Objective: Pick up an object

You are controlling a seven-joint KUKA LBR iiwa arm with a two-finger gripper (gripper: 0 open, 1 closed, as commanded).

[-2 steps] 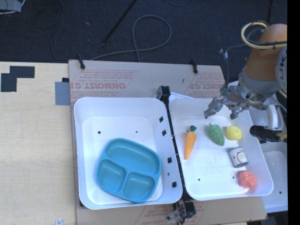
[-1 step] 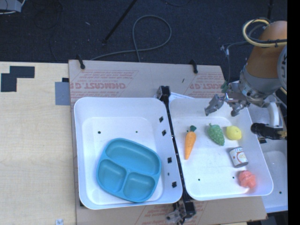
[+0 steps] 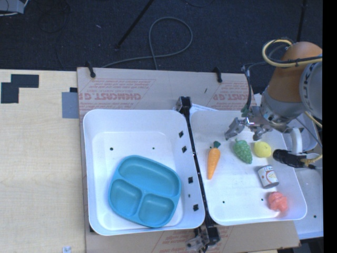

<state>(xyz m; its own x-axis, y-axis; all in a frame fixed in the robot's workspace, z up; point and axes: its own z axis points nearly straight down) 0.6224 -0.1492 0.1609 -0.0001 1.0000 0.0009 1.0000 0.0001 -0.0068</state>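
Light is even and fairly bright over the counter (image 3: 37,157), coming from above. The two white bins (image 3: 131,123) are nearly washed out, with soft, faint shadows along their walls and under the blue tray (image 3: 145,188). The far floor (image 3: 158,25) is dim and grainy. The whole picture is slightly soft, and small print on the cardboard (image 3: 113,95) is blurry.
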